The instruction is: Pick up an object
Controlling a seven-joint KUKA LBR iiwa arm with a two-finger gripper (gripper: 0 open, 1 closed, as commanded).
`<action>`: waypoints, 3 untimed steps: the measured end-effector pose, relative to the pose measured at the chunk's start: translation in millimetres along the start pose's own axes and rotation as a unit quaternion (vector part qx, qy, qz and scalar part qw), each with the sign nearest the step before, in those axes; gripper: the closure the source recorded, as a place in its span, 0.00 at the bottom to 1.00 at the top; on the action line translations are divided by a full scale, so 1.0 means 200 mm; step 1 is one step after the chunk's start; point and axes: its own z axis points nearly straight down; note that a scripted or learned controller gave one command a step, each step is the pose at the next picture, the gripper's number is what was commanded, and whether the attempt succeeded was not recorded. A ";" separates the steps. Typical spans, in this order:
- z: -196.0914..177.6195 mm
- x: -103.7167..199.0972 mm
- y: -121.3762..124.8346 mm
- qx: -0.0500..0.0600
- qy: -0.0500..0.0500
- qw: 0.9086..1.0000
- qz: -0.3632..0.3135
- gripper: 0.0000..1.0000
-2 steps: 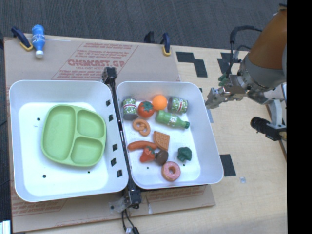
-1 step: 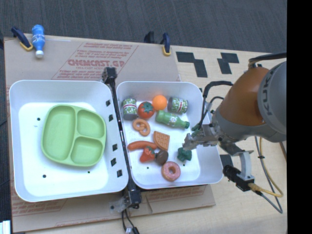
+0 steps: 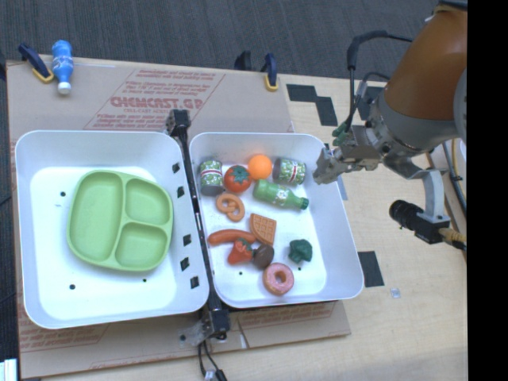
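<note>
Hovering at the right rim of the right bin (image 3: 343,236), the gripper (image 3: 327,167) is seen with nothing between its fingers; how far they are parted cannot be told. Nearest it, the can (image 3: 289,171) and green bottle (image 3: 279,195) are left unlifted, so the pick is judged not yet made.

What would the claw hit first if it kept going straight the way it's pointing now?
Probably the green can: the claw points left across the right bin's rim at it, though its height above is unclear.
</note>
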 end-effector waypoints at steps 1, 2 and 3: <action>1.19 0.09 -0.01 0.001 0.002 1.000 -0.001 1.00; 1.14 0.09 -0.01 0.002 0.002 1.000 -0.004 1.00; 1.09 0.09 -0.01 0.002 0.001 1.000 -0.006 1.00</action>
